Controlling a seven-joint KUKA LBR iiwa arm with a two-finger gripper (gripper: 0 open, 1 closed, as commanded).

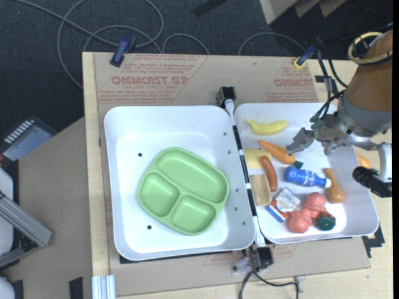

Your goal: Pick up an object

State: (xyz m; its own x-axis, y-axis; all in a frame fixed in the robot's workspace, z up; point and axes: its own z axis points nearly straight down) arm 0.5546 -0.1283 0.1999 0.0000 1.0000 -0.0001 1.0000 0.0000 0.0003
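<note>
Gripper [310, 137] over the right bin [368, 223], fingers spread with nothing between them, just beside the carrot [276, 151], carrot lying near the bin's middle, long axis slanting from upper left to lower right, green top at lower right, banana [268, 127] behind it

The desk [187, 80] is a pale wooden board with red lettering printed across its far part, and it stands over dark carpet. Two shallow white bins lie side by side directly on it, touching along their inner edges: the left bin [124, 136] and the right bin [361, 220]. Blue clamps grip its far edge, one at the left corner [121, 50] and one near the right [304, 56].
</note>
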